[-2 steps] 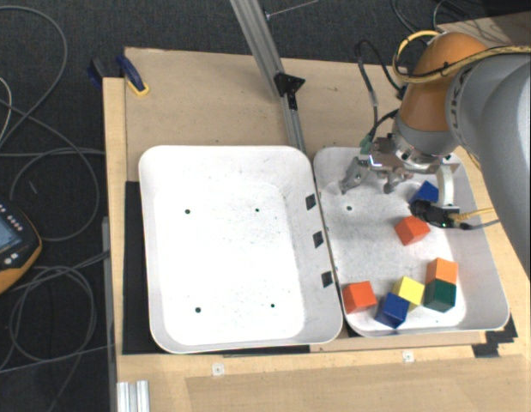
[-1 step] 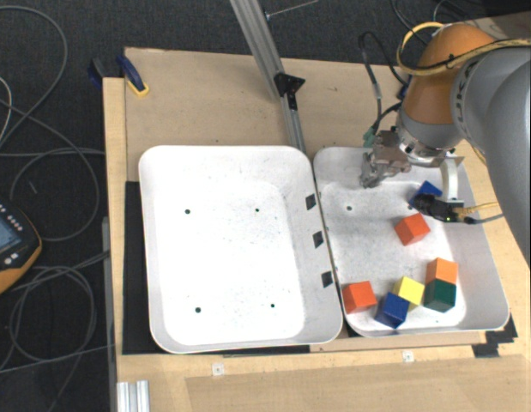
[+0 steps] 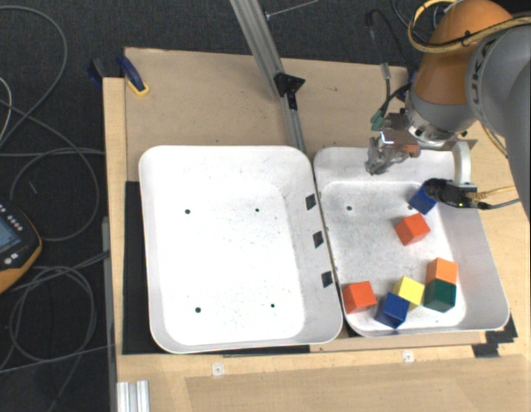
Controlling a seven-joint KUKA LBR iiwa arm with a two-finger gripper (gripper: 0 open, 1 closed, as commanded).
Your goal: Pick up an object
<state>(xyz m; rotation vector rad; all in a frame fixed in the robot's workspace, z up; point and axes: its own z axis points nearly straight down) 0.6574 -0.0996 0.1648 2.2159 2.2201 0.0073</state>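
Blue block (image 3: pixel 391 310), gripper (image 3: pixel 381 160) above bin (image 3: pixel 359 221)

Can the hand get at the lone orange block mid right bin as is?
Probably yes. The orange block sits apart from the other blocks, with bare bin floor around it. The hand hangs over the right bin's far end, nothing between them.

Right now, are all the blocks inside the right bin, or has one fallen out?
All inside. Seven blocks lie within the right bin, none on the bench or past its rim.
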